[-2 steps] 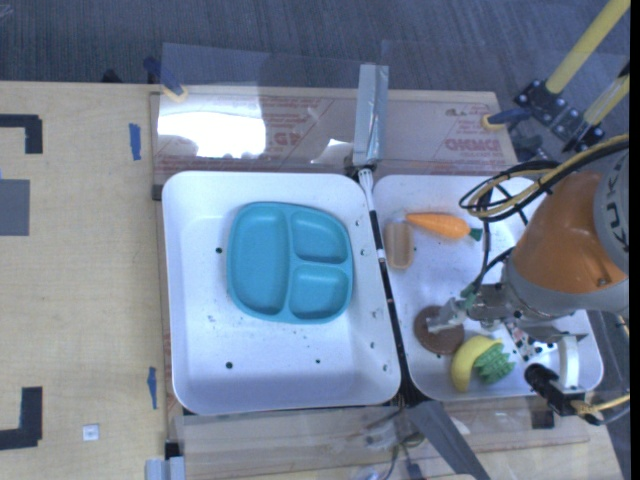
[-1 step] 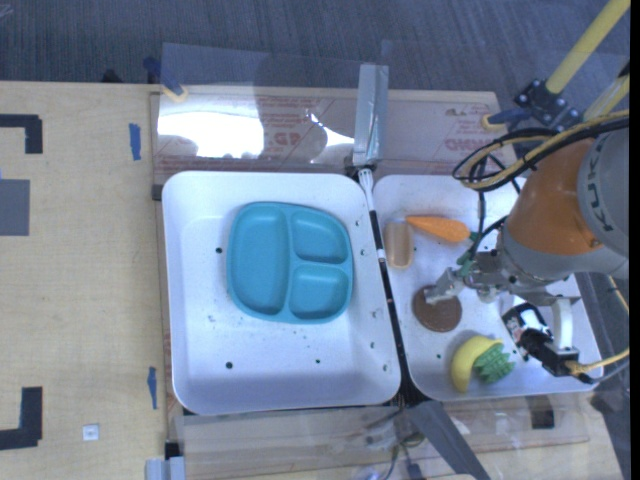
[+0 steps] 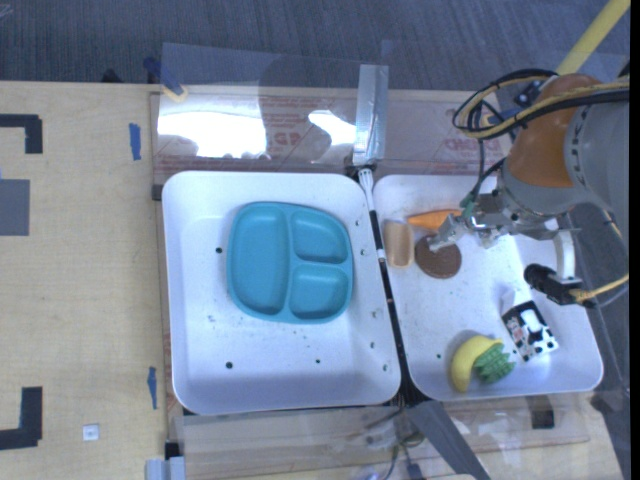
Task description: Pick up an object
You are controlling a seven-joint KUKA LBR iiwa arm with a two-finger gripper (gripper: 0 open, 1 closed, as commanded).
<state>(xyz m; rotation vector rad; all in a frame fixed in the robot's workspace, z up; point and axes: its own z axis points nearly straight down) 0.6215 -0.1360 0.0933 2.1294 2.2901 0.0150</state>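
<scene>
White plastic sets the stage: the left bin (image 3: pixel 190 368) carries a blue divided plate (image 3: pixel 290 261) near its middle, and the right bin (image 3: pixel 580 368) holds all the small stuff. From the right bin's three o'clock side the grey arm (image 3: pixel 590 158) reaches in, its gripper (image 3: pixel 452 230) low at about eleven o'clock in that bin. Whether the claw is spread or pressed together I cannot tell, as the wrist blocks the tips. Just at the tips sits a brown disc (image 3: pixel 437 259), with an orange carrot-like piece (image 3: pixel 430 219) at its twelve o'clock and a tan cylinder (image 3: pixel 398 242) at its nine, right by the bin wall. Down at six o'clock lies a yellow and green toy (image 3: pixel 477 360), and a small black and white object (image 3: pixel 528 330) sits at four. My read: this is the descent onto the cluster. To do it well, centre on one piece, likely the disc or carrot, come straight down, and avoid shoving neighbours into the wall.
</scene>
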